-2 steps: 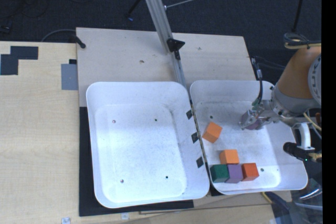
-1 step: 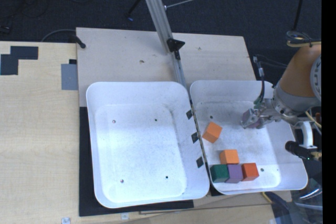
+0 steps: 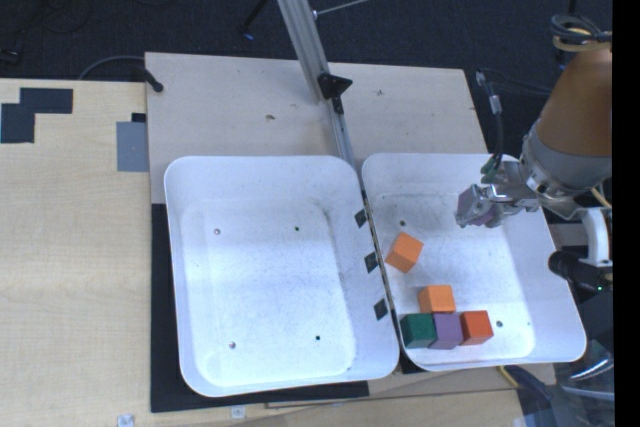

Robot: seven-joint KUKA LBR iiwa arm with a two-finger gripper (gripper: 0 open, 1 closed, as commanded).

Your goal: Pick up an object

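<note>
camera view is showing the claw [image 3: 487, 206] hovering over the right bin [image 3: 545, 250], gripping nothing i can see, its spread unclear, seemingly lining up on the lone orange cube [image 3: 404, 252] lying apart from the clustered blocks [image 3: 446, 320]

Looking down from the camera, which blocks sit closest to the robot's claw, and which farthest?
From the gripper:
1. Lone orange block, mid-bin, tilted.
2. Orange block, just behind the front row.
3. Red-orange block, front row's right end.
4. Green block, front row's left end.
</note>
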